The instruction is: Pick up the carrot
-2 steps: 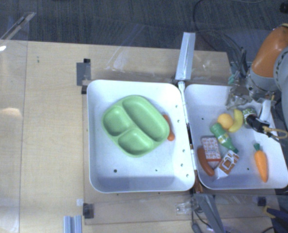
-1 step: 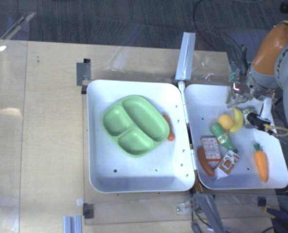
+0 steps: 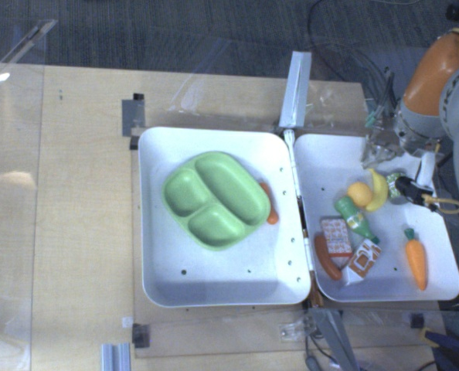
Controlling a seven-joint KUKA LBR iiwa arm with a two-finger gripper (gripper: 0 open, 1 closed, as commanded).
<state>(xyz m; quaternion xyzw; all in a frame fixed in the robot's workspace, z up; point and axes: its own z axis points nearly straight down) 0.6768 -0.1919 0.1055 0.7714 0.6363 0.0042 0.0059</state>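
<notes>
Orange toy carrot with a green leafy top (image 3: 416,261): it lies in the near right corner of the right-hand white bin (image 3: 322,154) on the table, touching nothing. Its long axis runs roughly far-to-near, leaves toward the far side. My tool (image 3: 382,151) hangs over the bin's far edge, so the carrot lies nearward and slightly right of it; I cannot tell whether the tool is spread or closed. The print on the red-and-white carton (image 3: 364,258) is unreadable.
</notes>
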